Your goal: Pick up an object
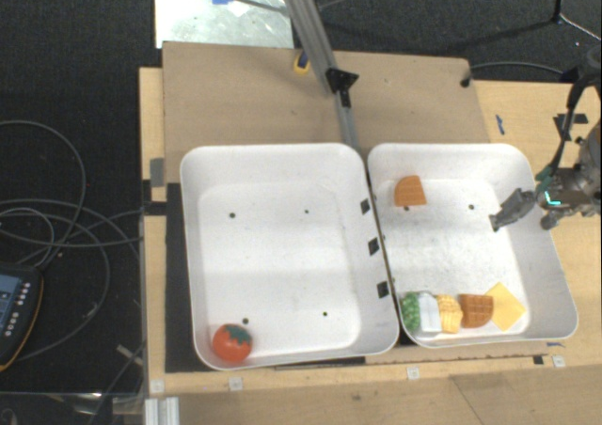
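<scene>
white plastic makes up both bins, and going from the left the left bin (282, 169) carries a red tomato toy (231, 342) tucked into its near left corner, sitting low against the wall where a round thing would likely roll and settle. across the divider, the right bin (527, 169) has an orange bread-like piece (409, 192) alone near its far left side, flat edge toward the near side and rounded top toward the far wall, with no strong long axis. along the near wall a cluster lies in a row from left to right: a green and white piece (418, 311), a yellow corn cob (449, 313), a brown waffle (476, 309) and a yellow cheese slice (506, 306) (touching or nearly so, which i judge would make a clean grasp harder there). the row's long axis runs along that near wall. the gripper (513, 209) hangs over the right side of the right bin, angled toward the left, well apart from every toy; whether its claw is open or closed i cannot tell, and nothing shows between it.
</scene>
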`<state>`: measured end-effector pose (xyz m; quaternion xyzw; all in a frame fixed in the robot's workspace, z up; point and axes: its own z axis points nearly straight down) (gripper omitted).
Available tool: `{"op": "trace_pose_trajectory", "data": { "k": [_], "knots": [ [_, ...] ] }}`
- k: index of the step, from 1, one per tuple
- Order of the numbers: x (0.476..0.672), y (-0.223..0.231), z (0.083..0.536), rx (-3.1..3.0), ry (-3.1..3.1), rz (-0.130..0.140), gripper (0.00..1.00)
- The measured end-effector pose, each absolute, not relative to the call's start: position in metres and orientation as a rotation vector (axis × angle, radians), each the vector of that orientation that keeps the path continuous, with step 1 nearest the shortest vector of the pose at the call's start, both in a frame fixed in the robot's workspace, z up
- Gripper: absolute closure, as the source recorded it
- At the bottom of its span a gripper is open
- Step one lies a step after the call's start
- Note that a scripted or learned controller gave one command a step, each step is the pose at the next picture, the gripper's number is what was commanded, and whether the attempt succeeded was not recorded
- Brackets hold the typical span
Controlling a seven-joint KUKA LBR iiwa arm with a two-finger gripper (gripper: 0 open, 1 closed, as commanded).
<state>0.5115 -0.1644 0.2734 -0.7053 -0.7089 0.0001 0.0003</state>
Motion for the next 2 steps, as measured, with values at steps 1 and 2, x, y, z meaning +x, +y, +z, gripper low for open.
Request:
{"op": "trace_pose_trajectory", "data": {
  "k": [1, 2],
  "knots": [
    [0.512, -0.164, 0.275, -2.219, -2.227, -0.003, 0.0],
    [0.505, -0.163, 0.215, -2.219, -2.22, 0.002, 0.0]
  ]
}}
